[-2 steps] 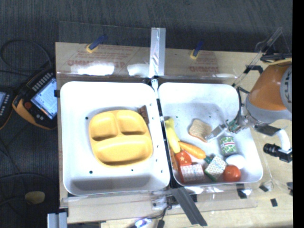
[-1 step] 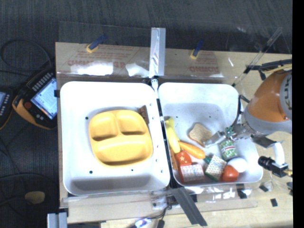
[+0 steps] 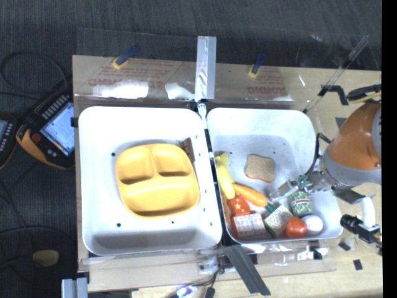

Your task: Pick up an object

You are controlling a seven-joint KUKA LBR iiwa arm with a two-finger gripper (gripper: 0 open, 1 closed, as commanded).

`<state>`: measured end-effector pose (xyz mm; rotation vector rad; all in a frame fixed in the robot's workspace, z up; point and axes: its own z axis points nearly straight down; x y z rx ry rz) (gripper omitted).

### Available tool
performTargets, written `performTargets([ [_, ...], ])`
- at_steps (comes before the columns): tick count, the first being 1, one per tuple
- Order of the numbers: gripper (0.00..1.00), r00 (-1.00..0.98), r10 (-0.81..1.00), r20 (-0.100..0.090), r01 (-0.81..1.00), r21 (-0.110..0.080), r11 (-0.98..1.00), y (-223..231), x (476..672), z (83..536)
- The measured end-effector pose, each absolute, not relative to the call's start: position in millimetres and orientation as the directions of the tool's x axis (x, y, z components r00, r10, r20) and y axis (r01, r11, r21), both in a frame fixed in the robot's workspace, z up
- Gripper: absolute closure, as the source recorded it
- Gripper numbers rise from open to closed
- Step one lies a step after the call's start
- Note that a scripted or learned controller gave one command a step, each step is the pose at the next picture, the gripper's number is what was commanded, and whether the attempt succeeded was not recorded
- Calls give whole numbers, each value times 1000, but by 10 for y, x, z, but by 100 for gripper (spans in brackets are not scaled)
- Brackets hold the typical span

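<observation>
The right bin holds a slice of toast, a yellow banana, an orange carrot, a red tomato and a second red tomato. A white egg, a red-and-white carton and small green-and-white cartons lie along its front right. My gripper reaches in from the right and sits low over the green cartons at the bin's right side. The cartons crowd around it and I cannot see anything held.
The left bin carries a yellow compartment tray with a small brown object at its far right corner. The arm's orange band hangs over the right bin's right wall. A handheld controller lies left of the bench.
</observation>
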<state>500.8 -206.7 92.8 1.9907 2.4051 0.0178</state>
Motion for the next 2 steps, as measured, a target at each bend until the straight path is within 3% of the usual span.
performTargets([
  [1,100,-187,982,-10,982,25,187,-2070,5019,1025],
  [2,0,-186,982,-10,982,25,186,-2072,5018,1025],
])
